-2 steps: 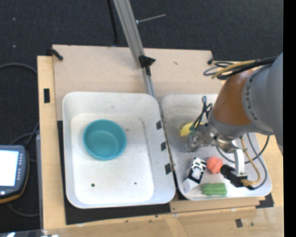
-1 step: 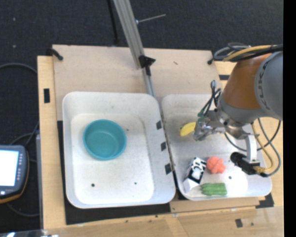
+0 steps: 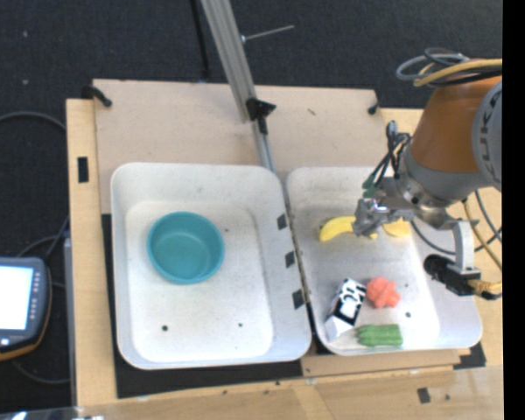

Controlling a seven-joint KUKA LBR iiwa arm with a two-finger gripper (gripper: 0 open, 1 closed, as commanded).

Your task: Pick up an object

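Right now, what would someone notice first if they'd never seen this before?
Probably the big arm, grey and orange, reaching in from the right with its gripper down over a yellow banana in the right bin. Next, the teal bowl alone in the left bin. Then the orange toy, green toy and black-and-white box near the right bin's front.

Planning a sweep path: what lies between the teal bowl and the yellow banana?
In the camera view, bare white bin floor, then the two bins' adjoining rims, separate the round teal bowl from the yellow banana.
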